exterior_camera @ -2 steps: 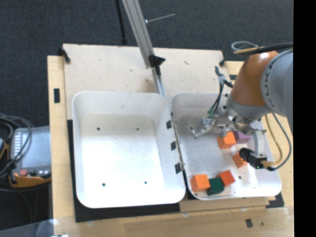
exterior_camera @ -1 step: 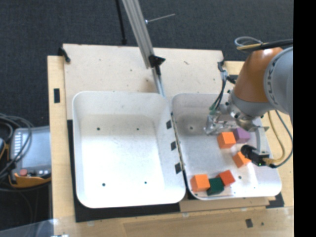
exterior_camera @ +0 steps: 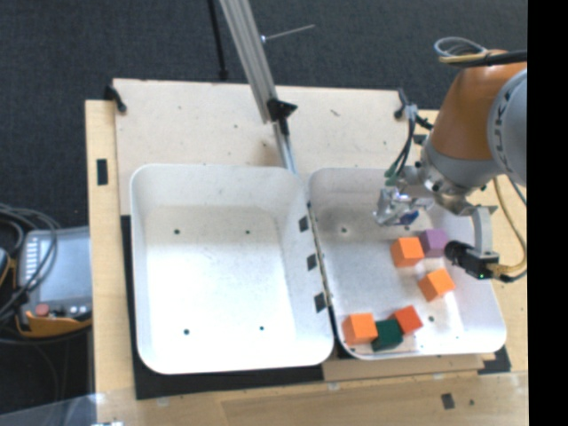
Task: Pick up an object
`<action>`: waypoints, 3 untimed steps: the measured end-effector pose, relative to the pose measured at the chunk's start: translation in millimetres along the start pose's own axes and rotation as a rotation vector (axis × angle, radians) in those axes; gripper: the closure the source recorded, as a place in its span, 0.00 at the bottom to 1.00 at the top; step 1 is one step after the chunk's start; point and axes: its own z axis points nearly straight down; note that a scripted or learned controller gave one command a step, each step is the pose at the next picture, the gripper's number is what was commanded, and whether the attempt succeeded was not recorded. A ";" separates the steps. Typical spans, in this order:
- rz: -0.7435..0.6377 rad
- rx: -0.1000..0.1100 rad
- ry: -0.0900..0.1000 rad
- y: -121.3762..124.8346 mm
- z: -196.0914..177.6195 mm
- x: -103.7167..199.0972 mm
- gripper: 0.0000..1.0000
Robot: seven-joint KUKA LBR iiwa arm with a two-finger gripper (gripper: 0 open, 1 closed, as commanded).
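Two shallow white plastic bins sit side by side on the pale wooden bench [exterior_camera: 102, 238]. On the left, the left bin [exterior_camera: 222, 264] shows only its speckled floor. To its right, the right bin [exterior_camera: 351, 211] holds the blocks. Along its near rim lie an orange cube-like block [exterior_camera: 359, 327], a dark green block [exterior_camera: 388, 334] touching it, and a small red-orange block [exterior_camera: 408, 319] just beside that, the row running left to right and tilting slightly toward the far side. Farther in sit a second orange block [exterior_camera: 407, 251], a pale purple block [exterior_camera: 434, 241] touching its right side, and a third orange block [exterior_camera: 437, 284] turned diamond-wise. The grey arm's gripper [exterior_camera: 393, 209] hangs above the bin floor, just far-left of the second orange block; whether its fingers are spread or closed cannot be told.
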 end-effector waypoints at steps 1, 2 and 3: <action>-0.001 -0.002 -0.001 1.1 -65.0 -1.0 1.00; -0.003 0.004 -0.002 1.6 -64.7 -2.4 1.00; -0.002 0.007 0.000 2.6 -49.4 53.4 1.00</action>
